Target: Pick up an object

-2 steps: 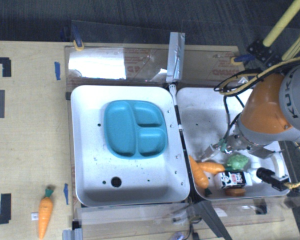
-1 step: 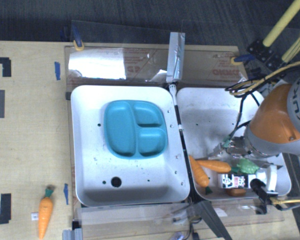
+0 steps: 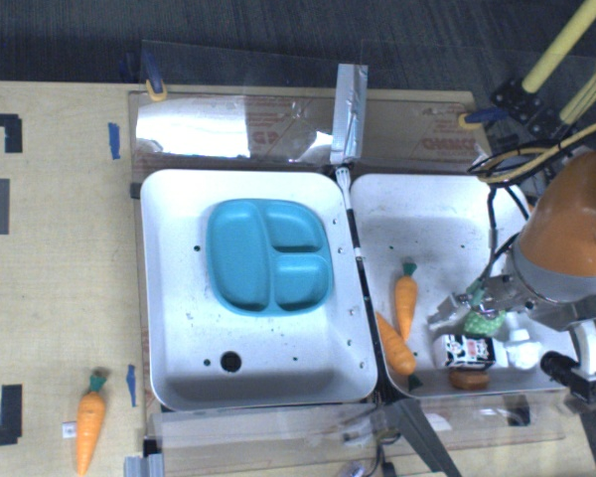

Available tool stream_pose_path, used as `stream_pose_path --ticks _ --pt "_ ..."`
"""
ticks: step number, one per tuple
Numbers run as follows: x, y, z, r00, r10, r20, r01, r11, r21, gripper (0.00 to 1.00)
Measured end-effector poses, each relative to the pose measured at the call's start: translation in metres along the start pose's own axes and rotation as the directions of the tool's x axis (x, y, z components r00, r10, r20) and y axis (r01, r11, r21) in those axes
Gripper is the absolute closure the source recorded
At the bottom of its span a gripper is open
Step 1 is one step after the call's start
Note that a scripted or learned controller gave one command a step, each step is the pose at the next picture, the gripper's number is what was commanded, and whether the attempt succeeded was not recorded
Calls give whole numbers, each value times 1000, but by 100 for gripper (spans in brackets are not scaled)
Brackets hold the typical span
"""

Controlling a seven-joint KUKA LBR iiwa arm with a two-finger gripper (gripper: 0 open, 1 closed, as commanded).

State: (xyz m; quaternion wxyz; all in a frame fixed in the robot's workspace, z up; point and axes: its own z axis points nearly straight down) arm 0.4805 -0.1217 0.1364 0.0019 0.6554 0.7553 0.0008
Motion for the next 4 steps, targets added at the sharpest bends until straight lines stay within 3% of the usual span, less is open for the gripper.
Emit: stream_pose_path --ticks 1,2,3,4 --pt "31 107 -59 964 -266 0 266 964 -2 0" --pt "48 72 -48 958 -288 -4 288 958 4 0" --pt "13 66 49 952 -305 1 305 952 -3 0" --pt "-16 57 -18 980 -197 2 197 980 -2 0"
